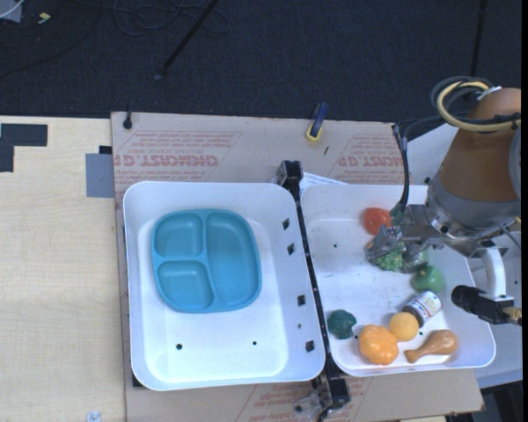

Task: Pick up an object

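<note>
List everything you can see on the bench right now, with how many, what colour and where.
Bins: two, white, side by side on the bench.
Divided plate: one, light blue, in the left bin.
Red item: one, right bin, upper part.
Green leafy item: one, right bin, under the gripper.
Green item: one, right bin, right side.
Dark green item: one, right bin, lower left.
Small bottle: one, white and dark, right bin.
Orange items: two, right bin, front.
Drumstick: one, tan, right bin, front.
Clamp: one, blue and yellow, back edge.
Gripper: one, grey, over the right bin.
</note>
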